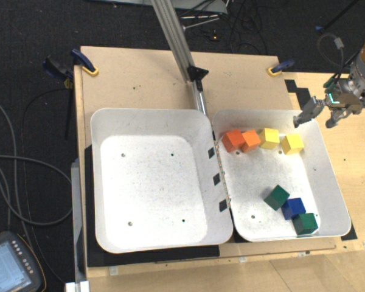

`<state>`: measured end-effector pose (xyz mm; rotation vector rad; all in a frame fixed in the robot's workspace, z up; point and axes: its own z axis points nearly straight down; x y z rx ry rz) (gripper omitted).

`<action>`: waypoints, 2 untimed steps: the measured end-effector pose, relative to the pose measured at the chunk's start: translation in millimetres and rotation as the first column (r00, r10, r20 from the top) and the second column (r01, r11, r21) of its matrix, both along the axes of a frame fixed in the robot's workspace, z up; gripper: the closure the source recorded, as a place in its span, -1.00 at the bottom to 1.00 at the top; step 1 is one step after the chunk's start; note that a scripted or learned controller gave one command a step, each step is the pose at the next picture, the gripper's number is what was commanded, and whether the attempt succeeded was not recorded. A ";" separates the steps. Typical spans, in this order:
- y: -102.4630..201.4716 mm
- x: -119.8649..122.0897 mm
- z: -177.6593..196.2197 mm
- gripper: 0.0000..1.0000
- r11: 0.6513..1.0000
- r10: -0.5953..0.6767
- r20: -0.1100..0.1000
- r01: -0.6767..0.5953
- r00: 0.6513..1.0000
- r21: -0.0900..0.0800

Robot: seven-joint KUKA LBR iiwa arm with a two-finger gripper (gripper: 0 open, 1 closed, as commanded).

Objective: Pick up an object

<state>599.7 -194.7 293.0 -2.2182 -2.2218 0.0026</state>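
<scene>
My gripper (320,117) hangs over the right bin's far right rim, open, with nothing between its fingers. In the right bin (328,175) a row of blocks lies along the far side: two orange blocks (234,140) (251,140) touching, then a yellow block (270,138) and a second yellow block (292,143), the one closest to the gripper. Near the bin's front right corner sit a green block (277,197), a blue block (293,207) and another green block (305,223), close together.
The left bin (103,163) lies beside the right one on the wooden bench (140,78). A slanted metal pole (173,32) runs down to the gap between the bins. Clamps (85,62) (281,67) grip the bench's far corners.
</scene>
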 end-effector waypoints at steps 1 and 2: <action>0.2 0.6 2.0 -1.00 1.000 0.001 0.003 -0.001 1.000 -0.001; 3.8 1.7 -41.5 -1.00 1.000 0.000 -0.001 0.000 1.000 0.000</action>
